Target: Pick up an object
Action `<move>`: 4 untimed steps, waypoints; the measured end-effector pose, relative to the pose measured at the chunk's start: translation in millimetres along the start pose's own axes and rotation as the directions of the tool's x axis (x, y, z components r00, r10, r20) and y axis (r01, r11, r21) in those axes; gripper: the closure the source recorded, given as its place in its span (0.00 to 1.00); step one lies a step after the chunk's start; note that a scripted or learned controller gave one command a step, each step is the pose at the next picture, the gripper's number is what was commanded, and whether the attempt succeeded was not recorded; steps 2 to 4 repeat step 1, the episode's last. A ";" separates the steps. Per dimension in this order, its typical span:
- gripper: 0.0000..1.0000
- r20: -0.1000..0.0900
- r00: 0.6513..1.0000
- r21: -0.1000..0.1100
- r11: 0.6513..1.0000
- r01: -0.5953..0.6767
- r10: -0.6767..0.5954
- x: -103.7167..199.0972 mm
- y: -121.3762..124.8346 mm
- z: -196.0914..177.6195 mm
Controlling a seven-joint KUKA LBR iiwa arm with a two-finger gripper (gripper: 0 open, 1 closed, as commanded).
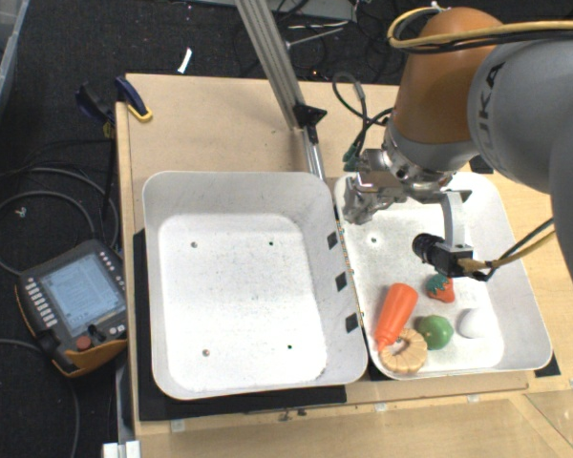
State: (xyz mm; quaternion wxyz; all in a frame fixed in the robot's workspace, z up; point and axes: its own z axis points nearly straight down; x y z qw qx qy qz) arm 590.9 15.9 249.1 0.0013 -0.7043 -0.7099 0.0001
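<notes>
Well, the orange plastic carrot [395,313] lies in the lower right of the frame, inside the right white bin [387,251]. It touches a tan round bread toy [404,353], with a green ball [435,332], a white egg [472,323] and a small red berry [441,289] close by. The metal gripper [360,201] hangs higher up, apart from them. I cannot tell if it is spread or closed. The toys are crowded, so a grab might slip or just push them.

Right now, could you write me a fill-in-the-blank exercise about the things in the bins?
1. The carrot lies in the bin on the view's ____ side.
2. The carrot's colour is ____.
3. Between the tan round thing and the white ball lies a ____ object.
Missing words: right, orange, green.
</notes>
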 end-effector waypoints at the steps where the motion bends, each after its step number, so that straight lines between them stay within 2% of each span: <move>1: 1.00 -0.001 1.000 0.000 1.000 0.002 -0.002 60.1 -17.7 -2.0; 4: 1.00 -0.001 1.000 0.000 1.000 0.002 -0.002 60.1 -17.7 -2.0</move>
